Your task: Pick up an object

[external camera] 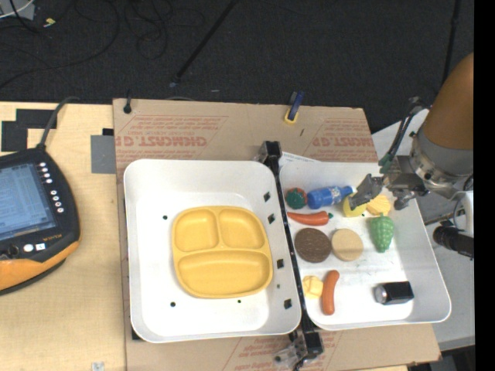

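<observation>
Fixed above the bench, looking down at a slant on the two white bins. Set far enough back to take in both bins whole, with the left bin (147, 246) near the middle of the frame. Beyond that bin's far rim, brown cardboard (201, 134) and then dark floor along the top. Left of the bin, a handheld control pendant (31, 215), cut by the frame edge.
</observation>
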You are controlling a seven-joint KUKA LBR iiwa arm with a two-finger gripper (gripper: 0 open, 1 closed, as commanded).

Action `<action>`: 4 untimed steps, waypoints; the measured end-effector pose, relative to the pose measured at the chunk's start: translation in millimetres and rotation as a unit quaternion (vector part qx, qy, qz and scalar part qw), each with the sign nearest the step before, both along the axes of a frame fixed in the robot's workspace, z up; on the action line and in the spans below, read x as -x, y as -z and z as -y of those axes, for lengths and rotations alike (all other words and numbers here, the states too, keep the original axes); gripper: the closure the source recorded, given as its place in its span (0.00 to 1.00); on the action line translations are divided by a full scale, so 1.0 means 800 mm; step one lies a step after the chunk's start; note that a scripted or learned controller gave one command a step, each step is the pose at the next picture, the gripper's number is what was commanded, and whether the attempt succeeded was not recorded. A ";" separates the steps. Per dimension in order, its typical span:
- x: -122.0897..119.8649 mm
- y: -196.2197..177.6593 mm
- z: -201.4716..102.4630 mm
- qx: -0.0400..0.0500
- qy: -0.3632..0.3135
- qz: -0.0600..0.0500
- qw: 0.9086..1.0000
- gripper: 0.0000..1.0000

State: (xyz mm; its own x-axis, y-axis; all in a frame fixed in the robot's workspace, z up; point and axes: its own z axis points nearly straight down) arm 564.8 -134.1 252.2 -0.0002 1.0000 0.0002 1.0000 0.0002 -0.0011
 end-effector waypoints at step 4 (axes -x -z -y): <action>-0.033 0.073 -0.124 -0.003 -0.007 0.005 1.000 1.00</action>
